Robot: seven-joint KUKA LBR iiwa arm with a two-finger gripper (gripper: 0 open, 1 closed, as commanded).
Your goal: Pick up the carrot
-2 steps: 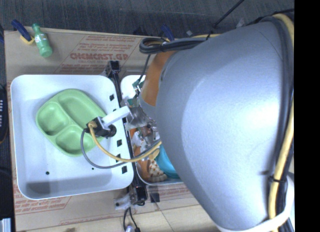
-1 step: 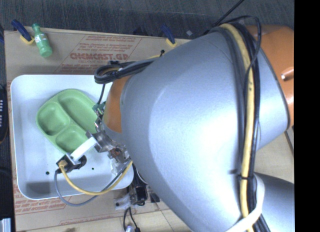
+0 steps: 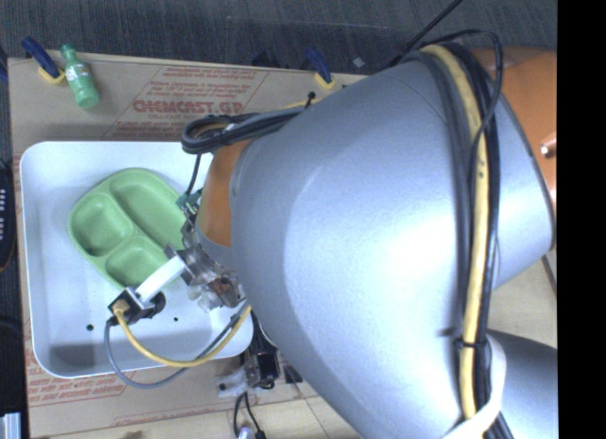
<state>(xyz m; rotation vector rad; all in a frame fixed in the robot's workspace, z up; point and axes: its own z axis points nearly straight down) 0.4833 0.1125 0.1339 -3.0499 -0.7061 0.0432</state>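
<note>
Grey arm (image 3: 379, 238) with an orange band (image 3: 216, 205) and a yellow cable (image 3: 478, 201). White bin (image 3: 43, 238) holding a pale green divided tray (image 3: 128, 224). Brown cardboard (image 3: 189, 96) with red print; green bottle (image 3: 80, 82), possibly yellow-capped, near its far left corner.

Arm (image 3: 379, 238): smooth grey shell, satin sheen, soft highlights; orange band (image 3: 216, 202) looks like glossy painted metal. Cables (image 3: 478, 191) along it: yellow and black, rubbery, smooth. Bin (image 3: 43, 238): white plastic, smooth, slight gloss. Tray (image 3: 123, 219) in bin: light green plastic, matt to semi-gloss, moulded compartments. Bench sheet (image 3: 189, 96): brown cardboard, matt, red print. Bottle (image 3: 80, 82): green plastic, shiny. Clips (image 3: 38, 54): blue plastic. Wrist hardware (image 3: 204, 276): bare metal, dull. Floor (image 3: 237, 2): dark, ribbed, matt texture.
</note>
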